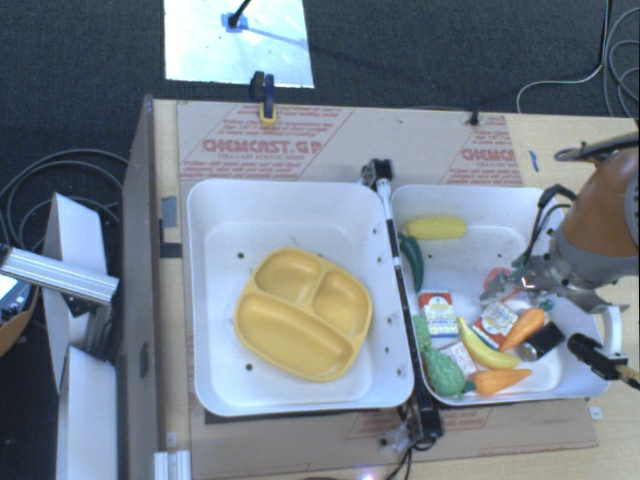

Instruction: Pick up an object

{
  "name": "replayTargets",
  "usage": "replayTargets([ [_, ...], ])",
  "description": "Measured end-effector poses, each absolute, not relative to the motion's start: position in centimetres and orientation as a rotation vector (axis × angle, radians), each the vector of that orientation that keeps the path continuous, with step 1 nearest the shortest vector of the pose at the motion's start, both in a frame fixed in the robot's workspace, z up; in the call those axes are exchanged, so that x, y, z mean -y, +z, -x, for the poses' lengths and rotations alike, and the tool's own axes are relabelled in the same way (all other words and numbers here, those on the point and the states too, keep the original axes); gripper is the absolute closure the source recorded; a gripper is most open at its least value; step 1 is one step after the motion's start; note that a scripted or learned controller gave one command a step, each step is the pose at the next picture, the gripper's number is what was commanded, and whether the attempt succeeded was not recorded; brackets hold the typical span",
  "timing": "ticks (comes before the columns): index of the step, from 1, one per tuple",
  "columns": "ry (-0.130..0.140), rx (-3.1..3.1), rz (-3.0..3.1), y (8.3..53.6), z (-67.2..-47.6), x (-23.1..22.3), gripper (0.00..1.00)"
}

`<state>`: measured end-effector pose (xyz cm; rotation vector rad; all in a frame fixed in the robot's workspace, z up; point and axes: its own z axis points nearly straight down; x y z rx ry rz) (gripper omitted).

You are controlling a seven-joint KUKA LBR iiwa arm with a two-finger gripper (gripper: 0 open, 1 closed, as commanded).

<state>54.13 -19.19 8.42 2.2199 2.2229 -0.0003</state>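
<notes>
Right now the gripper (518, 284) sits low in the right bin (500, 206), at the right middle of the frame, beneath the orange-banded wrist. Whether it is apart or together, I cannot tell; nothing is visibly caught in it.

Just below it lies an orange carrot (524, 329), its long axis running from lower left to upper right, the upper tip nearest the tool. Left of that lies a banana (480, 343), and a second carrot (497, 380) lies near the bin's lower edge. A yellow corn cob (435, 229) rests well apart, toward the upper left of this bin.

My judgement: the first carrot is nearest, a short drop downward.
</notes>
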Motion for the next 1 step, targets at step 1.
replayTargets([
  [1, 0.004, -2.229, -2.21, 8.47, -57.5, 14.32, 0.0],
])
